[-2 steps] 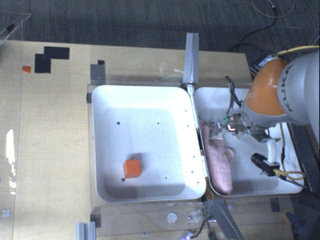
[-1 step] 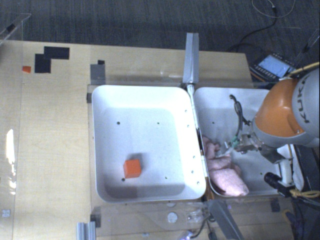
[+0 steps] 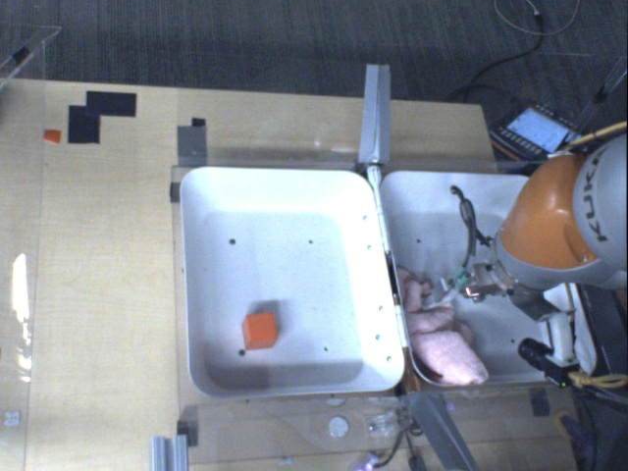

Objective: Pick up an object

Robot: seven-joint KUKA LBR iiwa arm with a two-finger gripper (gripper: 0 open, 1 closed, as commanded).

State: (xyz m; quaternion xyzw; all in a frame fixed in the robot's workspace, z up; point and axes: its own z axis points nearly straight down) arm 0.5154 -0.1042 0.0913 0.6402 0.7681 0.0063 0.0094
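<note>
In the left bin [image 3: 206, 263] an orange block [image 3: 260, 330] lies near the front. A pink soft object [image 3: 448, 353] rests in the front left corner of the right bin [image 3: 432, 214], with a smaller pink piece [image 3: 415, 290] just behind it. My gripper [image 3: 459, 285] is low in the right bin, right beside the pink pieces and slightly above the larger one. The arm's orange band [image 3: 549, 219] sits to the gripper's right. Whether anything is in the gripper is not discernible at this size.
A metal divider [image 3: 376, 126] runs between the two bins. A dark cable [image 3: 463, 209] curls above the back of the right bin. Black shapes [image 3: 98, 114] and a small orange square [image 3: 51, 136] lie on the bench's far left. A tablet [image 3: 536, 130] sits behind the right bin.
</note>
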